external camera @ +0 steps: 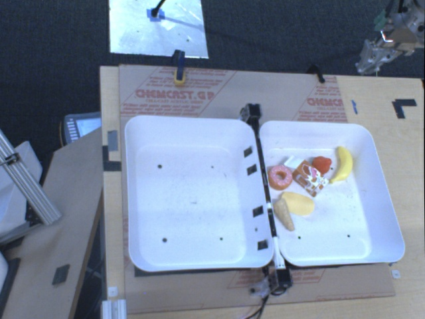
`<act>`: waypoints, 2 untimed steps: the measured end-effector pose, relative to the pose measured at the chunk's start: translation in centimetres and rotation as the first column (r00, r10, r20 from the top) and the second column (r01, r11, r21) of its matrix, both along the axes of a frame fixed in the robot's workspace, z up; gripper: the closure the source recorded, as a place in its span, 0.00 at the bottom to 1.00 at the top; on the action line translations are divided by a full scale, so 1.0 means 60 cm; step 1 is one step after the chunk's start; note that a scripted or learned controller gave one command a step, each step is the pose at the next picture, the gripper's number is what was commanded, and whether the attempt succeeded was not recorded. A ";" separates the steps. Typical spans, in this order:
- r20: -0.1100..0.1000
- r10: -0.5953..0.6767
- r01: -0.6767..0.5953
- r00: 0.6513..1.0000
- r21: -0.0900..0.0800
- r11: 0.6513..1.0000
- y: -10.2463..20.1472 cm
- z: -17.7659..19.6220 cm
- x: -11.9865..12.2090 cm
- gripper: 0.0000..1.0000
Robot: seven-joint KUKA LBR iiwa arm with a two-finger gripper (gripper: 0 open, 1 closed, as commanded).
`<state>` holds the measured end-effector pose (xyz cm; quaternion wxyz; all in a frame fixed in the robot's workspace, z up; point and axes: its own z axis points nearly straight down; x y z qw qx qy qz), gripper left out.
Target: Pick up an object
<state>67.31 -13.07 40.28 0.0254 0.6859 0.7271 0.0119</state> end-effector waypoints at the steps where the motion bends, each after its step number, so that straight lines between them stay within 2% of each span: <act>1: 0.004 0.004 -0.004 1.000 -0.002 1.000 0.001 0.019 0.001 1.00; 2: 0.008 0.008 -0.008 1.000 -0.004 1.000 0.002 0.038 0.003 1.00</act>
